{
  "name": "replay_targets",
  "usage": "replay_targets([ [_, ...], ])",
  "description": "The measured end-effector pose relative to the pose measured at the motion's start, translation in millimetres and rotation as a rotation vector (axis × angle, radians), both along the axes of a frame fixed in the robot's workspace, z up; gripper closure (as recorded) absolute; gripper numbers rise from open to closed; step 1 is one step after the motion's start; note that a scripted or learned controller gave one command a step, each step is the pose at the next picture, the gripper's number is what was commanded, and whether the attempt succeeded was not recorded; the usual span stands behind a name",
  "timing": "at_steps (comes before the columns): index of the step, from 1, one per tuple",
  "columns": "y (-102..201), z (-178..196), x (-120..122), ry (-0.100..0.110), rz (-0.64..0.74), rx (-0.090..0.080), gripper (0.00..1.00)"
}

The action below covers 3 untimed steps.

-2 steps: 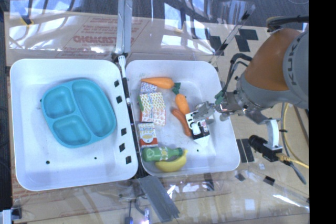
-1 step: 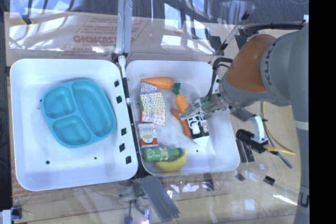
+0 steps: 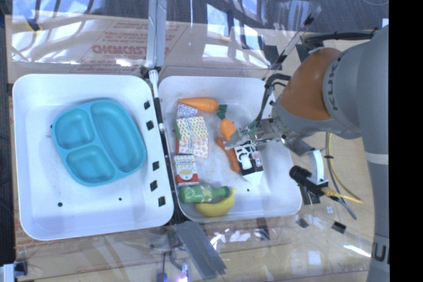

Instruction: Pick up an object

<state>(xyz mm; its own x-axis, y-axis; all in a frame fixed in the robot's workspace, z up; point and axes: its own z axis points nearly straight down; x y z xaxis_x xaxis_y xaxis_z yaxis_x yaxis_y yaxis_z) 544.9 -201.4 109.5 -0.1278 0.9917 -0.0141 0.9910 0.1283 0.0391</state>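
My gripper (image 3: 248, 156) is low inside the right bin (image 3: 277, 198), at its middle right, with the grey arm and orange band (image 3: 310, 86) above it. Its black and white tip sits right beside a small orange carrot piece (image 3: 232, 160) and just below a second short carrot (image 3: 227, 128). Whether it touches either I cannot tell. A longer carrot (image 3: 198, 104) lies at the bin's far left. A patterned packet (image 3: 192, 135), a small carton (image 3: 186, 168), a green bottle (image 3: 201, 193) and a banana (image 3: 215, 207) lie along the bin's left and front.
The left bin (image 3: 33, 208) holds a blue divided plate (image 3: 99, 141). A clip-lined divider (image 3: 156, 142) separates the bins. Cables and a black fitting (image 3: 305, 180) hang by the right bin's right wall.
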Motion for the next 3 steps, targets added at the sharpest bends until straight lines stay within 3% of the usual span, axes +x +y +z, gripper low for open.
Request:
replay_targets([
  [1, -2, 34, -41, 0.047, -0.069, 0.012, 0.00],
  [2, -2, 34, -41, 0.047, -0.069, 0.012, 0.00],
  [3, 19, -20, -7, 0.048, 0.045, 0.012, 0.00],
])
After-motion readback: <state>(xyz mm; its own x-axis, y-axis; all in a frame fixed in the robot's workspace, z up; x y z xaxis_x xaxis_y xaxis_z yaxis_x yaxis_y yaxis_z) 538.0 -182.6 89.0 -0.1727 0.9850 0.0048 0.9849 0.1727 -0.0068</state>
